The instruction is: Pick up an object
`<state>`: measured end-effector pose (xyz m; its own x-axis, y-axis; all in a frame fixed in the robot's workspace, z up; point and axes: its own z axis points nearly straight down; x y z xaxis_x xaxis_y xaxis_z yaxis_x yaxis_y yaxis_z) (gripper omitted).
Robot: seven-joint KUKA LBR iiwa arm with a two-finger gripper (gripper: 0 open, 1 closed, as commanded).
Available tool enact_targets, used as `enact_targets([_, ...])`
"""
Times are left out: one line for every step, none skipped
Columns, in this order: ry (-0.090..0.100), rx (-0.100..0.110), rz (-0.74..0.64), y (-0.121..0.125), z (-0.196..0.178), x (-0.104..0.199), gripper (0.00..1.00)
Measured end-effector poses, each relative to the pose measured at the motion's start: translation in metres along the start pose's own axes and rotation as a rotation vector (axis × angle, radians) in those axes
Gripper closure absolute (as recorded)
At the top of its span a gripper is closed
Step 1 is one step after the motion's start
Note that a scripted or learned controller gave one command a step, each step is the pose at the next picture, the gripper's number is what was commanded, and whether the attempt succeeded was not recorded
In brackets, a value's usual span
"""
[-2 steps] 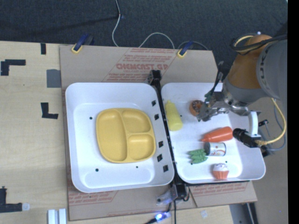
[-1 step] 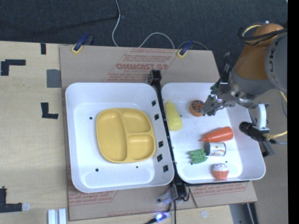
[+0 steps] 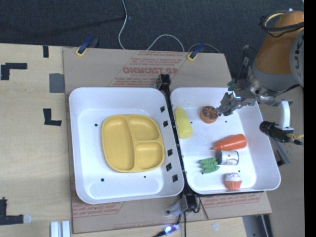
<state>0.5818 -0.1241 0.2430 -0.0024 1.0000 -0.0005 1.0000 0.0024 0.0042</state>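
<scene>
- The bench (image 3: pixel 29 132) was pale wood with black tape marks, and a sheet of cardboard (image 3: pixel 143 70) lay across it under both bins; dark carpet (image 3: pixel 59 9) ran along the bench's far edge, with a white cable trailing over it.
- The arm (image 3: pixel 279 48) reached in over the far right corner of the right bin (image 3: pixel 266 177), its orange band high above the rim.
- The left bin (image 3: pixel 84 181) carried a yellow divided plate (image 3: pixel 132 143) near its middle.
- In the right bin, a yellow block (image 3: pixel 183 123) lay along the left wall, a carrot (image 3: pixel 230 142) sat near the middle, and a small can (image 3: pixel 229 157) and a green toy (image 3: pixel 210 165) lay side by side toward the near edge, with a cupcake (image 3: pixel 233 181) close to the near right corner.
- The gripper (image 3: pixel 228 104) hung over the bin's far edge, just beside a donut (image 3: pixel 209 114); I could not tell how it was set, nor whether it touched anything.
- I judged the step to be the approach: nothing looked lifted, and every toy lay on the bin floor.
- The donut seemed the likely target. The next move, as I saw it, called for a small shift toward the left wall, then a straight descent to straddle it.
</scene>
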Motion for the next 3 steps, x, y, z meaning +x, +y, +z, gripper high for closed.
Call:
enact_targets([0.0, 0.001, 0.001, 0.001, -0.039, 0.0, 1.0])
enact_targets([0.002, 0.006, -0.003, 0.0, -0.029, 0.054, 1.0])
enact_targets([0.002, 0.008, -0.004, -0.013, -0.012, 0.112, 1.0])
